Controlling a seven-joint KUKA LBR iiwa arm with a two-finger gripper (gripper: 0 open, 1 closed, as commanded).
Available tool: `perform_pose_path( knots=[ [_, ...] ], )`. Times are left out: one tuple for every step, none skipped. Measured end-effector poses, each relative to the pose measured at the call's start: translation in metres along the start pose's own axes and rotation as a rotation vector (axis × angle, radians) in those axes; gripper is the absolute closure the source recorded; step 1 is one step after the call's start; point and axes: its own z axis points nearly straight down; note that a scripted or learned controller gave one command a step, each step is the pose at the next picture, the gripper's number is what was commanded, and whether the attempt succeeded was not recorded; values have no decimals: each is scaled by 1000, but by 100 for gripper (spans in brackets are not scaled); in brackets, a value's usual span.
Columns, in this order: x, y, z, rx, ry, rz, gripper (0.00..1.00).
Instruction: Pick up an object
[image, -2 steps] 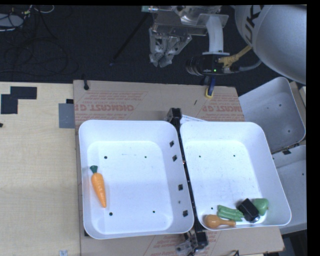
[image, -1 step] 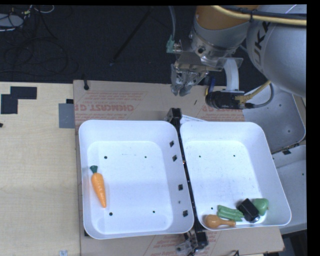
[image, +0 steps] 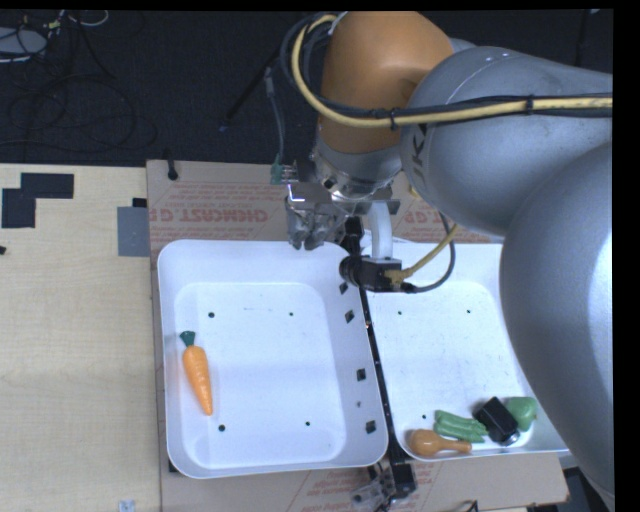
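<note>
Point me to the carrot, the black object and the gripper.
carrot (image: 198, 378), camera view, middle of its orange body.
black object (image: 496, 418), camera view, centre of its top face.
gripper (image: 330, 232), camera view, its lower end above the left bin's far rim.

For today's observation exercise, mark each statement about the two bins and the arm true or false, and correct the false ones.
1. A carrot lies in the left bin. True.
2. The carrot lies in the bin's middle. False: it lies by the left wall.
3. The right bin holds several items in its near right corner. True.
4. The gripper is down among those items. False: it is at the bins' far edge, near the divider.
</note>
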Motion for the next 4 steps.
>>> perform_pose_path(
  knots=[
    [-27,2,49,-9,0,5,100],
    [-55,1,-151,-35,4,4,100],
    [-77,0,-59,-6,0,5,100],
    [-3,-47,-30,-8,4,-4,100]
  ],
)
